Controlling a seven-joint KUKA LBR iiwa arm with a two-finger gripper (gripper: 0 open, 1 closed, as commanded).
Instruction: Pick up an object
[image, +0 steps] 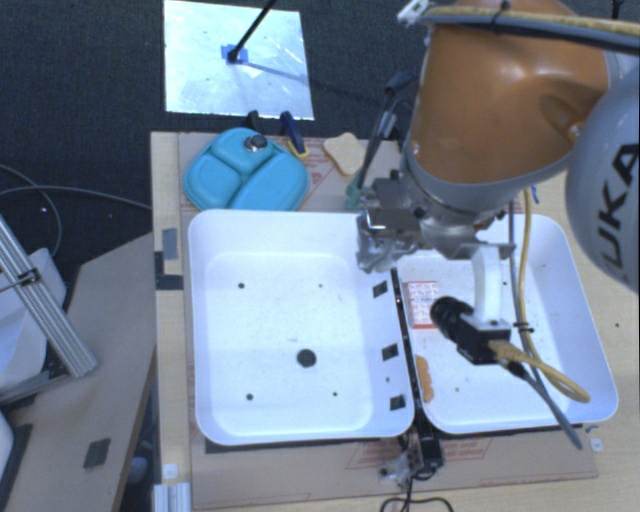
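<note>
A blue sectioned tray (246, 172) lies just behind the left white bin (215, 330), on the counter (168, 180). Beyond the tray lies a shiny silver sheet (200, 60) (with a small blue mark on it). A tan piece (343, 152) sits right of the tray.

Both bins (280, 240) look like smooth, slightly glossy white plastic. The arm's orange band (500, 90) is glossy. The far blue container (245, 170) seems matt plastic; the counter (170, 180) resembles bare cardboard-brown board.
</note>
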